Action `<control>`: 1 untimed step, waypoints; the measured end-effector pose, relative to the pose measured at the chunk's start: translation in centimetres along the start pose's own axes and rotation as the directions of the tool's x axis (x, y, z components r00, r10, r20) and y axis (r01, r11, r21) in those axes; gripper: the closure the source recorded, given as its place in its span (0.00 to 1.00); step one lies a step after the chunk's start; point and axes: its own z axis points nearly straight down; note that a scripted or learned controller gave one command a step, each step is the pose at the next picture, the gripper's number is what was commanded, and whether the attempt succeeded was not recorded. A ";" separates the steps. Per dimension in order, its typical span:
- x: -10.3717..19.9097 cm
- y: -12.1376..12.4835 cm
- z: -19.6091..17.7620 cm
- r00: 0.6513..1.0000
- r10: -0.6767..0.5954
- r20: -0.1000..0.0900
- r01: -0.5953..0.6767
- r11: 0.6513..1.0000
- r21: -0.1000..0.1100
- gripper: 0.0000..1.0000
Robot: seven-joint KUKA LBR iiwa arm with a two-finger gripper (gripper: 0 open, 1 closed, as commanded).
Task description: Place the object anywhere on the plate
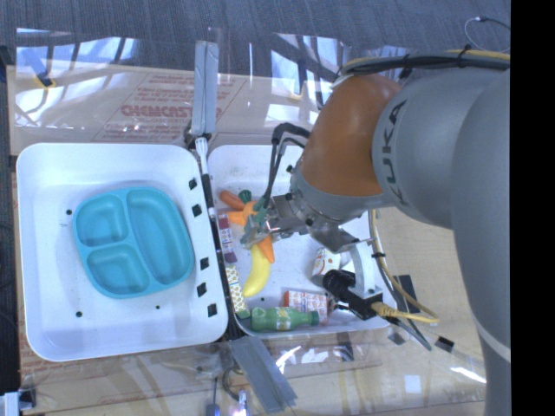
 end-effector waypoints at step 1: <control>-0.1 -1.8 4.8 0.975 0.221 0.000 -0.221 0.975 0.001 1.00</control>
